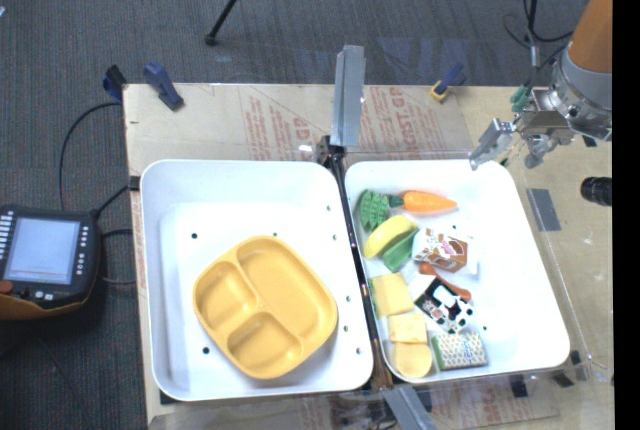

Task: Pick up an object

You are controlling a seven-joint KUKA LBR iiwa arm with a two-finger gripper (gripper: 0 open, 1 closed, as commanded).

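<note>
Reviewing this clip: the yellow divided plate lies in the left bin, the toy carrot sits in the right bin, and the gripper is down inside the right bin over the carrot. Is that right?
Not quite. The camera view shows the gripper up by the right bin's far right corner, beyond its rim, not over the carrot. The rest stands: the yellow divided plate lies in the left bin, and the carrot sits in the right bin.

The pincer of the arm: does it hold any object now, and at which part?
Nothing is held. The pincer hangs open above the far right corner of the right bin, nothing between its fingers; the carrot lies apart.
</note>
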